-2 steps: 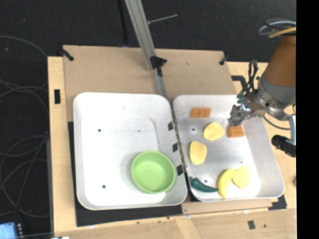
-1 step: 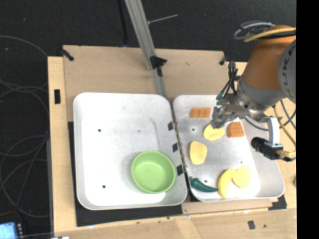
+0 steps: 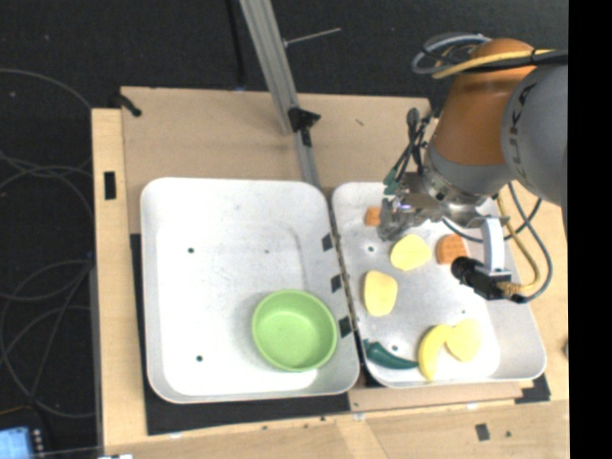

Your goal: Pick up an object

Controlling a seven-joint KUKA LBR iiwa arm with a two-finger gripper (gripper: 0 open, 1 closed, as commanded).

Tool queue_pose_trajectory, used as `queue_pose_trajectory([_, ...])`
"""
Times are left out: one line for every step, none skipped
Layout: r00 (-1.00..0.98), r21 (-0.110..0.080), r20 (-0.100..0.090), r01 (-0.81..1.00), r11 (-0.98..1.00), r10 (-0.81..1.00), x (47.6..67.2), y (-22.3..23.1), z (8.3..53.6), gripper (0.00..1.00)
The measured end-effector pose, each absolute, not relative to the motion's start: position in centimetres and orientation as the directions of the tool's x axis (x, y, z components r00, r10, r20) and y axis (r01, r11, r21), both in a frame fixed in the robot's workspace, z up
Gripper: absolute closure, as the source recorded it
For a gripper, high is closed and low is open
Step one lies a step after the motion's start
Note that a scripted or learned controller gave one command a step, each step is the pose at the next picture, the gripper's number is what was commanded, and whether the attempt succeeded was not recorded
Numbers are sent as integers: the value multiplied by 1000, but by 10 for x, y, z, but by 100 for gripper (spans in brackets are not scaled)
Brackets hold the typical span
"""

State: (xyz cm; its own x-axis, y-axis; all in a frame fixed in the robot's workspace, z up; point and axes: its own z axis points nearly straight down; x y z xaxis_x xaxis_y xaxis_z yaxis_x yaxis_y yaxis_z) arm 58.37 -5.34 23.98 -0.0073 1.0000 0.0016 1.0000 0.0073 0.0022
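A pale yellow, rounded plastic piece point(image 3: 409, 252) lies flat in the right-hand shallow white bin point(image 3: 516, 347), toward that bin's far half. The tool point(image 3: 392, 220) of the grey arm with the orange band point(image 3: 483, 113) hangs just beyond it, at its far-left side, low over the bin floor; whether the tool is apart or together cannot be told, and nothing is visibly clamped in it.

Taking that yellow piece as the landmark: a small orange object point(image 3: 371, 216) sits just past the tool on the far left, partly hidden. A rounded orange-brown piece point(image 3: 450, 249) lies just to its right. A second yellow piece, oblong and smooth point(image 3: 381, 294), lies near it on the near-left side. Farther toward the near edge, a yellow wedge-like piece point(image 3: 432, 352) touches a paler yellow rounded piece point(image 3: 464, 339). A dark green curved object point(image 3: 387, 355) lies at the bin's near-left corner. A black fitting with cables point(image 3: 478, 277) hangs from the arm on the near-right.

Well to the left, the left-hand shallow white bin point(image 3: 191, 228) holds a light green round bowl point(image 3: 295, 329), upright, near its near-right corner. Both bins rest on a tan worktop point(image 3: 210, 132). A grey metal post point(image 3: 273, 55) rises from the worktop beyond the bins.
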Motion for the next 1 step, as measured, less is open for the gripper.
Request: queue_pose_trajectory([-7, 0, 1, 1000, 7, 1000, 584, 0, 231, 100])
